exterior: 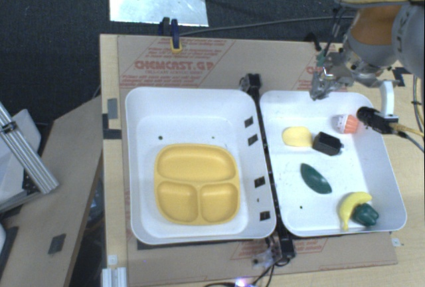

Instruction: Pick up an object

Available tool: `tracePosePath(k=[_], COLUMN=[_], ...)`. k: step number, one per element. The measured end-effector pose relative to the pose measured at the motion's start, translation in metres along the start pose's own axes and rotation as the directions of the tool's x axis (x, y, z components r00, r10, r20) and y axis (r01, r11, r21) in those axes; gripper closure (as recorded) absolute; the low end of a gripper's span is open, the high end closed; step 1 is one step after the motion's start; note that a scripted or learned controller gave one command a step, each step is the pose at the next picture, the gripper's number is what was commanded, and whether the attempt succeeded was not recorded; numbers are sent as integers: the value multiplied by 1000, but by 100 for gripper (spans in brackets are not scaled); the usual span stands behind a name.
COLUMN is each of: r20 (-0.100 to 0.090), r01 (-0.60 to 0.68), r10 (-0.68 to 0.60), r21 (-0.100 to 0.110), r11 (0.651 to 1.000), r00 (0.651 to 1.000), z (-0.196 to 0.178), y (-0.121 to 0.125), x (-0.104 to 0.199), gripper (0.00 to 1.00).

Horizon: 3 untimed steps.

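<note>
Nearest, in the near right corner of the right bin [392, 199]: a yellow banana [350, 204], touching a dark green rounded piece [366, 214] on its right side. Farther in, toward the middle of that bin, a dark green leaf-shaped object [316, 179], lying flat and apart from the rest. Beyond it, a pale yellow lump [297, 137] just beside a small black block [327, 143], close enough to be touching or nearly so. To the right of these, near the far right wall, a small orange and white object [346, 123], lying on its side.

In the left bin [143, 146]: a yellow divided tray [197, 183], flat on the floor, one long compartment at the far side and two smaller ones at the near side.

At the far edge of the right bin, above the rim and well apart from every object: the gripper [323, 90], pointing down, reached in from the right on the grey arm [398, 26] with its orange band. Too small and dark here to tell whether spread or pressed together; nothing seen pinched in it.

Under both bins, a brown board [186, 63] with red lettering, a blue and yellow clamp [174, 34] at its far edge.
</note>
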<state>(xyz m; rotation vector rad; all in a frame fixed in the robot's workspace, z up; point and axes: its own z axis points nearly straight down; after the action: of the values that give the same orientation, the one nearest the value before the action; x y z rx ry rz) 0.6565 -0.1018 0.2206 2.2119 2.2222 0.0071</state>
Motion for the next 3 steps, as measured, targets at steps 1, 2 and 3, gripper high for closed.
tracePosePath(k=[1,2,3], r20=[-2,-2,-2], r01=[3,3,4], r10=[-3,-3,-4], r21=[6,7,8], r11=[1000,1000,1000], r00=[1000,1000,1000], z=[5,8,11], y=[-12,-25,-40], x=[43,85,128], gripper=[100,100,100])
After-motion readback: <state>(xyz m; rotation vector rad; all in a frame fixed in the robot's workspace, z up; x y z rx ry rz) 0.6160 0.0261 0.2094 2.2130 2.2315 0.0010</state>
